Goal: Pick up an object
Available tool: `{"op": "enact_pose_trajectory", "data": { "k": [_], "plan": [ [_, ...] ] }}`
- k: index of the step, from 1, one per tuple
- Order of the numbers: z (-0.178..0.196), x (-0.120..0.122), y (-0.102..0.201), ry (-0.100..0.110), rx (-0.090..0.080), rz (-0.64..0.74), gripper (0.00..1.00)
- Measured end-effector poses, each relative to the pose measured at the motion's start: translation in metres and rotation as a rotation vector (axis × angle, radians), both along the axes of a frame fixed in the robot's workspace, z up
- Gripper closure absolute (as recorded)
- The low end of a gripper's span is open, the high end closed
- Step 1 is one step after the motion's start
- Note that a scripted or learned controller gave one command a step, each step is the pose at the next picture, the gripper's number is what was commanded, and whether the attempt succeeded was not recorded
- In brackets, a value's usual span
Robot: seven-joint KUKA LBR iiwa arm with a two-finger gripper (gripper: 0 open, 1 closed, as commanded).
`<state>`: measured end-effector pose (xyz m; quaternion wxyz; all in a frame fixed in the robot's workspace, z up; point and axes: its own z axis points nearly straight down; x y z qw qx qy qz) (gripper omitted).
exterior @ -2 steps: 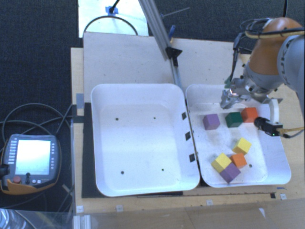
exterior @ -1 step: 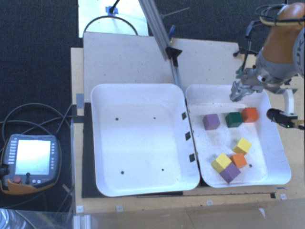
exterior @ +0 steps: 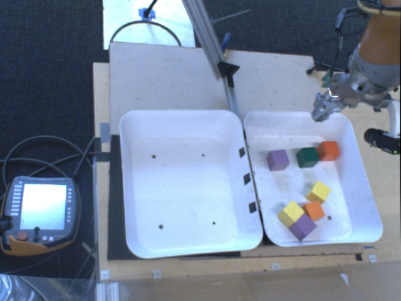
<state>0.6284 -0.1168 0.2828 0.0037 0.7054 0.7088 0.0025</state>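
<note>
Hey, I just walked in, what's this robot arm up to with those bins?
The arm's gripper hangs over the far edge of the right bin, not touching any block. That bin holds seven small blocks: a purple block, green block and orange-red block in a row, then two yellow, one orange and one purple clustered nearer the front. Nothing has been picked up yet.
</note>
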Motion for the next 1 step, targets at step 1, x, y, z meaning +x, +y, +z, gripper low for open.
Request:
{"op": "enact_pose_trajectory", "data": {
  "k": [1],
  "plan": [
    [-0.0163, -0.0191, 0.055, 0.009, 0.004, 0.005, 1.0]
  ]
}}
